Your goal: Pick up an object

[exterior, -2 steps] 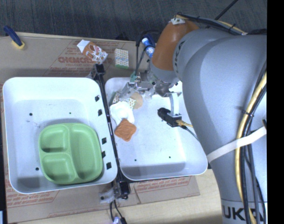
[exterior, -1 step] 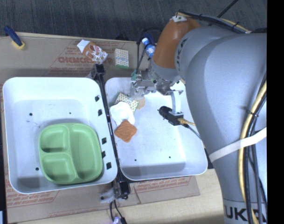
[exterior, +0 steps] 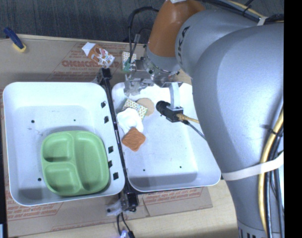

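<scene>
Gripper [exterior: 133,87] sat low at the upper-left corner of the right shallow white bin [exterior: 205,175]
Its grip was too murky to call. Just below lay a crumpled white wad [exterior: 128,118], an orange-brown spongy chunk [exterior: 134,140] and a half-covered patterned scrap [exterior: 137,106].

Red print on cardboard [exterior: 51,51], perhaps "CHEMC…"; remainder too blurred to read.

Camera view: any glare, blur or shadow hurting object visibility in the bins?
Camera view: grey arm looms close and soft, covering the right bin's right edge; white piece nearly blends into the bright bin floor; green tray and orange piece read clearly.
</scene>
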Robot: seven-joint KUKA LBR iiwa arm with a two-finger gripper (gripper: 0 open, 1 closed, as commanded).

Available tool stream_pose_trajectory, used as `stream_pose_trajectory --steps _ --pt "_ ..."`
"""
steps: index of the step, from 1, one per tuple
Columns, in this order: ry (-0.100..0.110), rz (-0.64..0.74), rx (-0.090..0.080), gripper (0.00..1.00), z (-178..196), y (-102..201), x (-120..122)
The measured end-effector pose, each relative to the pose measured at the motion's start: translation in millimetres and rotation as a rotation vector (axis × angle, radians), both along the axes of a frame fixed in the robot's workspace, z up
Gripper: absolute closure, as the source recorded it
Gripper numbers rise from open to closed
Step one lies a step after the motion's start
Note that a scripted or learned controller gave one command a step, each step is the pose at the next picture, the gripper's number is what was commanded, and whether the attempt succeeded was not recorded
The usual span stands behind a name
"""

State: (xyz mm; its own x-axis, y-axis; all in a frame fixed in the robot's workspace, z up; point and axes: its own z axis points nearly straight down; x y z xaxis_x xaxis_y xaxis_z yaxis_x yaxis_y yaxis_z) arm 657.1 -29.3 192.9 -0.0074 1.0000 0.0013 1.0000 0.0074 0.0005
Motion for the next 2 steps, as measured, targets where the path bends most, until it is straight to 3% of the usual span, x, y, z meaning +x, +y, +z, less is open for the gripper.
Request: stream_pose_trajectory --steps 2 --pt "0.001 0.001 0.001 1.0 8 192 -1"
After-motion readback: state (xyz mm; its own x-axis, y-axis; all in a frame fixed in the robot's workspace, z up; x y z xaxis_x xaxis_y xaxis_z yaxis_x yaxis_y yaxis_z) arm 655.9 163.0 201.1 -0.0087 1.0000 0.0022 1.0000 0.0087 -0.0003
